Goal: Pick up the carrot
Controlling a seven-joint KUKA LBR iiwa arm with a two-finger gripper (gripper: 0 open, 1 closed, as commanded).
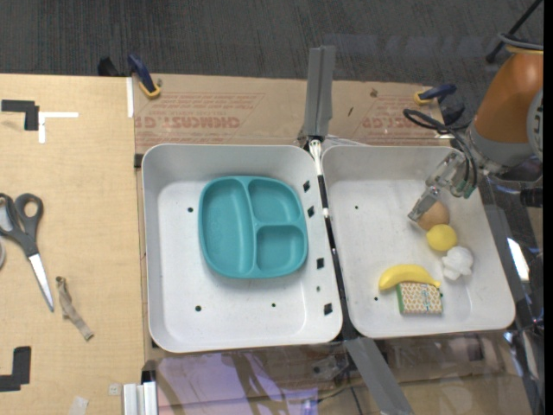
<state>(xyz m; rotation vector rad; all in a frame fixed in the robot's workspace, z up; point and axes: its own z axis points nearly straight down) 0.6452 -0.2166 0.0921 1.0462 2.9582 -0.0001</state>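
Bench w/ two white bins: your gripper [429, 204] sits in the right bin [371, 309], fingers apart, tips just above a tan egg [435, 214]; holds nothing.

Bright, even overhead light, soft shadows, sharp focus, slight glare.

Both bins [233, 335] look like smooth, slightly glossy white plastic. The teal divided plate [254, 227] is smooth matt plastic. The table [69, 232] has a matt cardboard-like brown surface. The scissors [30, 245] show shiny metal blades. The banana [408, 275] looks smooth and glossy, like plastic.
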